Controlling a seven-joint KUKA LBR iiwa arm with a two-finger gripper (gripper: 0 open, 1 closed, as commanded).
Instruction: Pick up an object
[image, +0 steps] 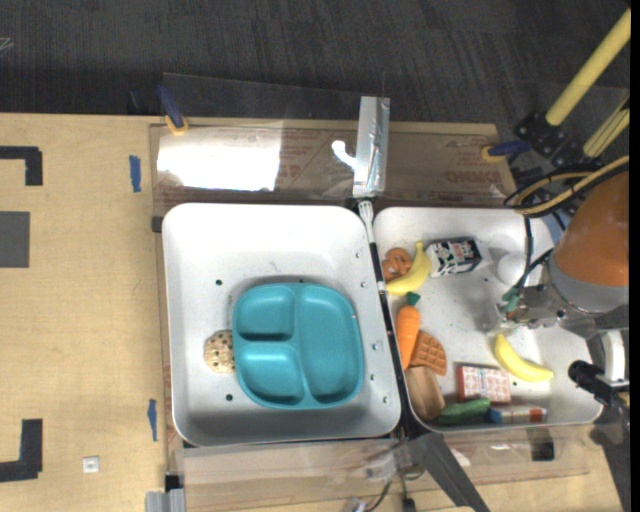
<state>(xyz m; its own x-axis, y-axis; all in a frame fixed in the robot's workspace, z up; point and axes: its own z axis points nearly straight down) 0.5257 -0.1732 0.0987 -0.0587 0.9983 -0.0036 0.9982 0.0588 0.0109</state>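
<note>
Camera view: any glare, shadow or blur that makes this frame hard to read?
Camera view: strong glare on the clear panel behind the left bin; a blown-out patch on the right bin near the milk carton; soft shadow under the teal plate; the arm at the right is blurred, and the gripper area is too soft to read.

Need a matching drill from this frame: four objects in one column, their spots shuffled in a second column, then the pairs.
Things:
1. teal divided plate
2. cookie
3. carrot
4. milk carton

Places:
A. right bin, far end, lying on its side
B. left bin, against the plate's left edge
C. middle of the left bin
D. right bin, along its left wall, beside the waffle

Pairs: 1-C, 2-B, 3-D, 4-A
</note>
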